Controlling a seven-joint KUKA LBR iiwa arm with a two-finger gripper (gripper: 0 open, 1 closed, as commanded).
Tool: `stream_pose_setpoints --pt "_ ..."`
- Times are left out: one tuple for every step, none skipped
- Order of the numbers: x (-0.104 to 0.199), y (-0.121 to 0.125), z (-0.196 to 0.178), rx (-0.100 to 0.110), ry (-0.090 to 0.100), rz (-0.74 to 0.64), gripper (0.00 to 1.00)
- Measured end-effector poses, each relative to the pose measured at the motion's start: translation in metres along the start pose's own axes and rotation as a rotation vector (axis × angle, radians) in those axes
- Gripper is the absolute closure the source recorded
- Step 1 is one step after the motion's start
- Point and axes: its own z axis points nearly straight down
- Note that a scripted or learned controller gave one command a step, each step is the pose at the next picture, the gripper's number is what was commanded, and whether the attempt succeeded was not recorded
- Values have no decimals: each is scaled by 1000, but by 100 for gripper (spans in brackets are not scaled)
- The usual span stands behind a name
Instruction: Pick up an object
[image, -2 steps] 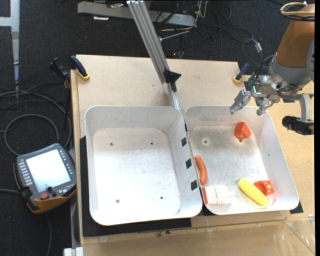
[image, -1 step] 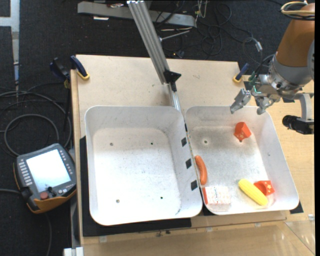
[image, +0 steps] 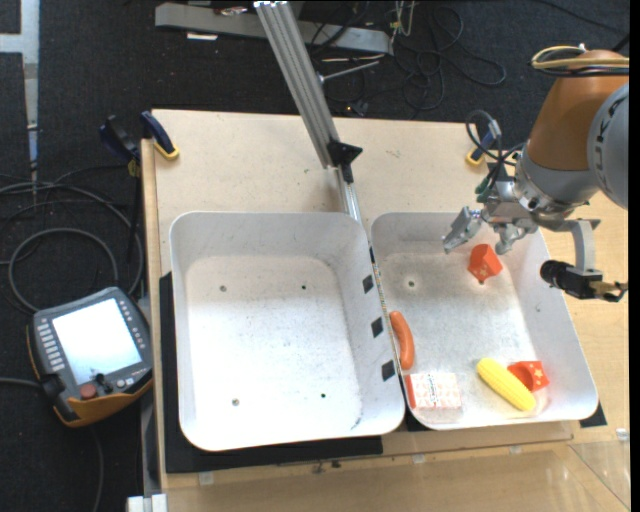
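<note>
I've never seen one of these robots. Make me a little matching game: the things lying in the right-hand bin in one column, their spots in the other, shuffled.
Things:
1. sausage
2. yellow corn
3. orange block
4. white packet

Places:
A. just below the gripper, far part of the bin
B. near left corner
C. along the left wall, midway
D. near right corner, beside a red piece

Pairs: 1-C, 2-D, 3-A, 4-B
</note>
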Motion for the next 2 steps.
stream_pose_setpoints --pt "-3 9 49 -3 -1 -1 0" --pt "-2 8 99 -2 0 0 0"
